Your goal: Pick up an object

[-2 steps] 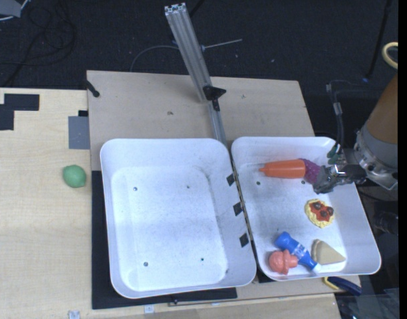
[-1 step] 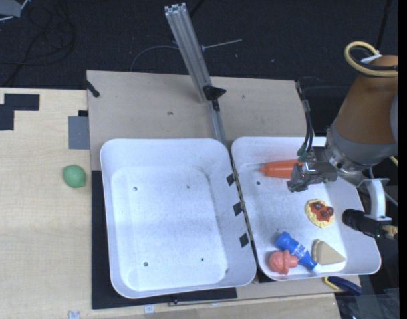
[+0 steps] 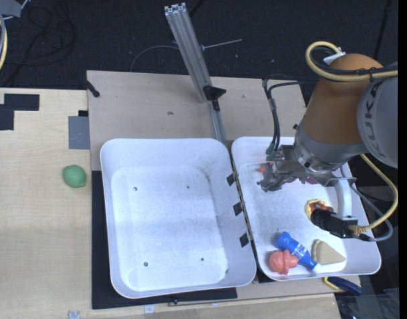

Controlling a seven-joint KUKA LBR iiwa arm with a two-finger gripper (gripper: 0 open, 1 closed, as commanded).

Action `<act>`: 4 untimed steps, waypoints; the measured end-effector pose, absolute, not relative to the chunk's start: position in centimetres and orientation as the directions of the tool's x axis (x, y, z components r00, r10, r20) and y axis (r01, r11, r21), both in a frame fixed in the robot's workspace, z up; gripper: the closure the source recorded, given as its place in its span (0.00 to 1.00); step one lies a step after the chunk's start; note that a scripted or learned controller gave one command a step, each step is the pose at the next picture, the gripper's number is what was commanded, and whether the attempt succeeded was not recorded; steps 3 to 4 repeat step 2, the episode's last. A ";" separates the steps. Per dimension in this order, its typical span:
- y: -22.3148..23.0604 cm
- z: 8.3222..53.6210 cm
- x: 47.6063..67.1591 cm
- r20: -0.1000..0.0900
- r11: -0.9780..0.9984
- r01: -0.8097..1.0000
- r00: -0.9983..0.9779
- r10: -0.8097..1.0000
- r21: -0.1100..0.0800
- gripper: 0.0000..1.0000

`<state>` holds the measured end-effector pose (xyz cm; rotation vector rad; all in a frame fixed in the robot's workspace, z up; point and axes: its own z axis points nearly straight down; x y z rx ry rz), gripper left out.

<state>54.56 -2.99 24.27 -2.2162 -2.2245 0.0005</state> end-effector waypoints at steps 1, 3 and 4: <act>2.3 22.8 54.4 0.001 0.003 1.000 -0.003 1.000 -0.002 1.00; 6.7 22.3 53.8 0.000 0.003 1.000 -0.003 1.000 -0.001 1.00; 6.7 22.3 53.8 0.000 0.003 1.000 -0.003 1.000 -0.001 1.00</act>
